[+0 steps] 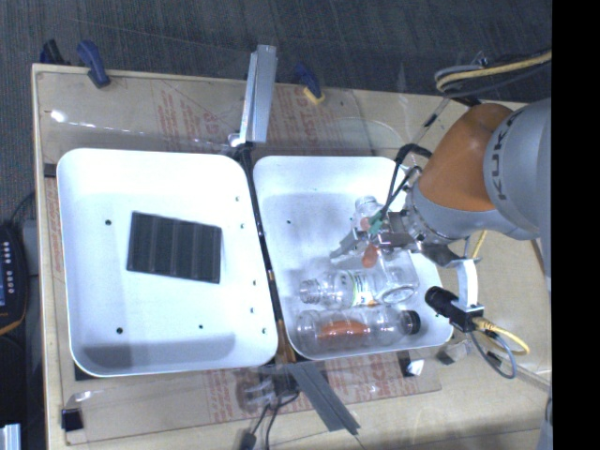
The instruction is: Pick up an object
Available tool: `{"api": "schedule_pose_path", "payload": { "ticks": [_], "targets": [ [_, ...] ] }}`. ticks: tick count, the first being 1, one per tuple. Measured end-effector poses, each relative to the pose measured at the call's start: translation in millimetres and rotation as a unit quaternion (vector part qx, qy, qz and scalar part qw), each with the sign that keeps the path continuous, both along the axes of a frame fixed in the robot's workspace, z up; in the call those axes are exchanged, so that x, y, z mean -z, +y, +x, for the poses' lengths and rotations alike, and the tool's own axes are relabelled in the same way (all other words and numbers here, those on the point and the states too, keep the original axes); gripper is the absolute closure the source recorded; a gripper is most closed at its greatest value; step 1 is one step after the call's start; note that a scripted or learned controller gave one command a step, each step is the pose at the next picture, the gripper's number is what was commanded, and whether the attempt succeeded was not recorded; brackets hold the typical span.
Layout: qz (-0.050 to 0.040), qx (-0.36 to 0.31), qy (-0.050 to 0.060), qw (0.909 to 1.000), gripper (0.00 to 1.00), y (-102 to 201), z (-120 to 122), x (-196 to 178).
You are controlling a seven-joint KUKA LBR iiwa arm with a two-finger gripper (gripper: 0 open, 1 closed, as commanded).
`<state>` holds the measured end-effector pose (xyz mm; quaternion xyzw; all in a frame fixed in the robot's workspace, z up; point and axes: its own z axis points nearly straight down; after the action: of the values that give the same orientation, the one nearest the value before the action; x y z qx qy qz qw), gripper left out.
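Your gripper [367,242] sits low in the right bin [281,195] among crowded clear bottles [356,326], so, though I cannot tell its grip state, a slick rounded bottle may easily squirt away.

arm [506,172]: cut by right edge | clear bottles [356,307]: outlines blur together, count unclear

A pale wooden bench [122,101] sits on a dark grey carpet [281,12] with a fine ribbed weave. Blue clamps [94,64] grip its far edge (another sits further right), and a clear plastic sheet [197,111] with red printing covers the top. Light falls evenly, bright on the white surfaces.
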<state>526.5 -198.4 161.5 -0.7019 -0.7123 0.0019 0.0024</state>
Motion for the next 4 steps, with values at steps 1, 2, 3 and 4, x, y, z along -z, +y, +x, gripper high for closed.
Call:
{"api": "schedule_pose_path", "payload": {
  "ticks": [1,2,3,4],
  "targets": [
    [0.0004,-0.019,-0.001,0.9998,0.0,-11.3,43.6,14.8],
    [0.0002,-0.019,-0.001,0.9998,0.0,-11.5,43.6,14.7],
    [0.0001,-0.019,-0.001,0.9998,0.0,-11.6,43.5,14.7],
    [0.0012,-0.091,0.0,0.9958,0.0,30.6,35.4,-2.3]
  ]
}}
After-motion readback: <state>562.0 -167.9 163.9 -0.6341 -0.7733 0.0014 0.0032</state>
